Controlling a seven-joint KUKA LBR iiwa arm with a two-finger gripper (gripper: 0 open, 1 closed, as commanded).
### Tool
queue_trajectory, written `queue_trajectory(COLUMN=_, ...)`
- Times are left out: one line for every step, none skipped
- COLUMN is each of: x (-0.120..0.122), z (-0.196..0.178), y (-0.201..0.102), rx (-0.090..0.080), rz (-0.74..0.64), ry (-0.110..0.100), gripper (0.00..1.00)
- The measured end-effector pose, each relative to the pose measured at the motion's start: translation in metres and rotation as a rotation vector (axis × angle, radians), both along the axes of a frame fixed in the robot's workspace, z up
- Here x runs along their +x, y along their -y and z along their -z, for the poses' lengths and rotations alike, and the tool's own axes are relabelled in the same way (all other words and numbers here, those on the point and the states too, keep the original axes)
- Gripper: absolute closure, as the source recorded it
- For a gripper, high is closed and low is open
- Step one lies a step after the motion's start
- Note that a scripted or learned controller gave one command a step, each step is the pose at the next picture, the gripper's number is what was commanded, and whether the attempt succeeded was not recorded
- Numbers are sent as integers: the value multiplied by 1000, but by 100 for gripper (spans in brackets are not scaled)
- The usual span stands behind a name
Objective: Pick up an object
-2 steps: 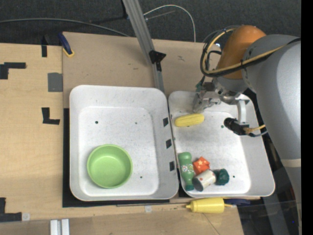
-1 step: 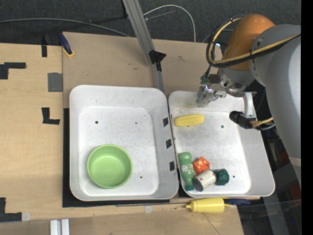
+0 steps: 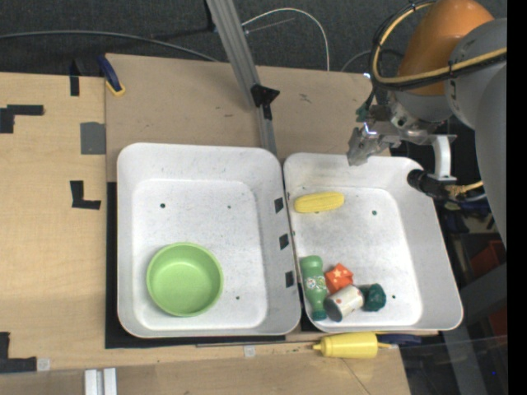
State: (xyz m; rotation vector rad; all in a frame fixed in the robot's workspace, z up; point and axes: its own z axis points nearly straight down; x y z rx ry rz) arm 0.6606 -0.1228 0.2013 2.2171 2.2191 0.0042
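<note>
My gripper [image 3: 360, 149] hangs over the far rim of the right bin [image 3: 428, 245], its fingers close together with nothing between them. A yellow corn cob [image 3: 319, 202] lies in that bin near the far left, below and left of the gripper. At the bin's near side sit a green bottle [image 3: 312, 285], an orange block [image 3: 338, 276], a grey-white cylinder [image 3: 344, 302] and a dark green piece [image 3: 375, 296], bunched together.
The left bin [image 3: 198, 179] holds a light green bowl [image 3: 185, 279] at its near left. A yellow bottle [image 3: 350, 346] lies on the bench just outside the right bin's near rim. A grey pole [image 3: 235, 39] slants down to the bins' far junction.
</note>
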Motion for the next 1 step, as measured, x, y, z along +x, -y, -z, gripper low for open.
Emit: queue_trajectory(x=1, z=-22, y=0, rx=1, rz=-1, ry=-4, gripper=100)
